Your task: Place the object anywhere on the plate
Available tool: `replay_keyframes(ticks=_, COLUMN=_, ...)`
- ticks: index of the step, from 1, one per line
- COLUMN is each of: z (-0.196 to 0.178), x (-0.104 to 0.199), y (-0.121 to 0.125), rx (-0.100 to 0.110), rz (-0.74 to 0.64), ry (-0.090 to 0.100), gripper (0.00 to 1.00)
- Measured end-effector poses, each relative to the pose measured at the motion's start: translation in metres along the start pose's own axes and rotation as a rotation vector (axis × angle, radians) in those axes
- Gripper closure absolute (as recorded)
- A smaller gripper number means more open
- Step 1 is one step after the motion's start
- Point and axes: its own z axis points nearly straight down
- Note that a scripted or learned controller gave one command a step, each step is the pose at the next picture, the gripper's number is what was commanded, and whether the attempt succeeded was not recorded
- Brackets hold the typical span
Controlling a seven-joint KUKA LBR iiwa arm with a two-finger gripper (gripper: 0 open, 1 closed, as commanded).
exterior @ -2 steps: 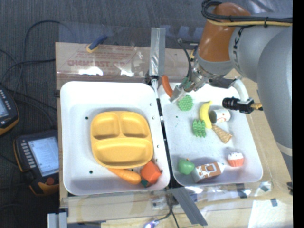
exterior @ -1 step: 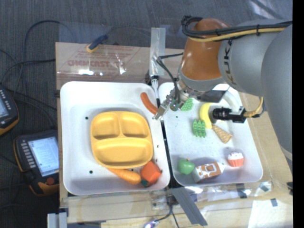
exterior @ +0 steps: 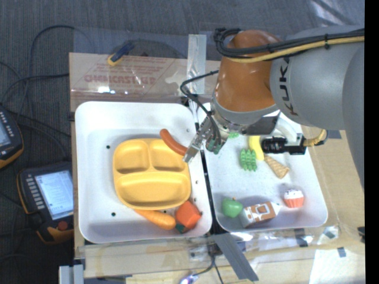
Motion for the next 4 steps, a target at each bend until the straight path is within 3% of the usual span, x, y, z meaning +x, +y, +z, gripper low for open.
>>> replay_keyframes(ticks=1, z=0.018, x=0.039, y=0.049, rx=0.001, rz=-0.048, ry=0.000, gripper=1.00)
replay_keyframes(ticks=2, z=-0.100, x=0.062, y=0.051, rx=0.000, rz=0.131, ry=-0.004, gripper=1.00)
replay_keyframes(ticks=3, z=-0.043, x=0.103, y=0.065, rx=0.001, rz=0.018, ry=-0.001, gripper=1.00)
replay_keyframes(ticks=4, z=-0.054, x=0.070, y=-0.003, rx=0.001, rz=0.055, ry=-0.002, gripper=1.00)
